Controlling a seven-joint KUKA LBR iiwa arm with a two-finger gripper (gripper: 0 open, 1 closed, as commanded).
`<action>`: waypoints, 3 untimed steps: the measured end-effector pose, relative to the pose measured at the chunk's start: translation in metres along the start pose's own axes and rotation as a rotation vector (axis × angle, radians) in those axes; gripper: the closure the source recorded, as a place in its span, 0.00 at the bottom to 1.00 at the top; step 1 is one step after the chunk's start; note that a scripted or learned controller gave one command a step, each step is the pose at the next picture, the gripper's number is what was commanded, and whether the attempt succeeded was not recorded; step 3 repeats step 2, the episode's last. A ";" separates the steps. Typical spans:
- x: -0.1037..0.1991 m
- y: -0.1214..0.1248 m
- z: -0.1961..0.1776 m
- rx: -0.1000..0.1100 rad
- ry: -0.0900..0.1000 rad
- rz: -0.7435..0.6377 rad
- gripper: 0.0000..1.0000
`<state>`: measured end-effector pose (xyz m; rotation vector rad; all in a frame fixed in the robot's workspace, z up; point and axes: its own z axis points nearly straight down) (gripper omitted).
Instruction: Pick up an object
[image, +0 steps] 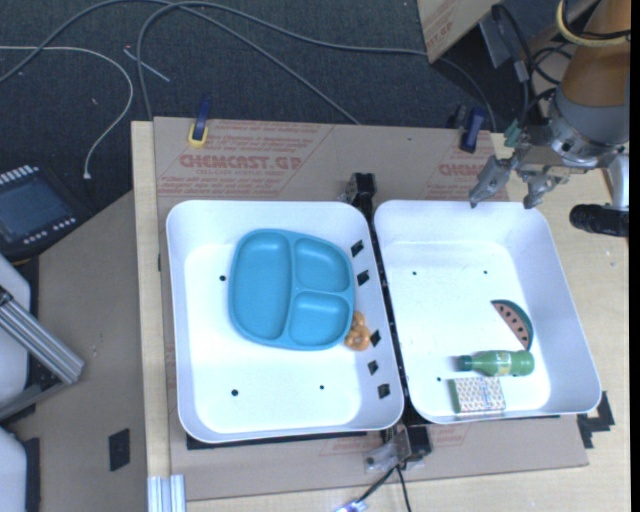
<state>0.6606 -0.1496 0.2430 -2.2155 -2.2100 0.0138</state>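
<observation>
Hovering over the far rim of the right bin (560, 300), my gripper (509, 192) hangs with its two fingers spread wide and nothing between them — one fingertip points down toward the bin's back edge on the left, the other sits apart to its right. My grey wrist and its orange band rise out of the upper right corner. Well below me, near the front of this same bin, lie three things close together: a green bottle (497, 363) on its side, a small patterned packet (478, 396) just in front of it, and a watermelon slice (513, 320) a little behind and to the right, its curved rind toward the bin's right wall. None of them touches my fingers. The left bin (200, 330) holds a blue divided plate (291, 289) with three compartments, and a small orange-brown piece (358, 332) rests against the plate's lower right rim — just beside the divider between the two bins.
</observation>
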 end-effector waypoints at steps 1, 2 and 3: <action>0.000 0.002 -0.009 -0.014 -0.002 -0.003 0.00; -0.009 0.004 0.042 -0.009 -0.001 -0.002 0.00; -0.009 0.004 0.042 -0.009 -0.001 -0.002 0.00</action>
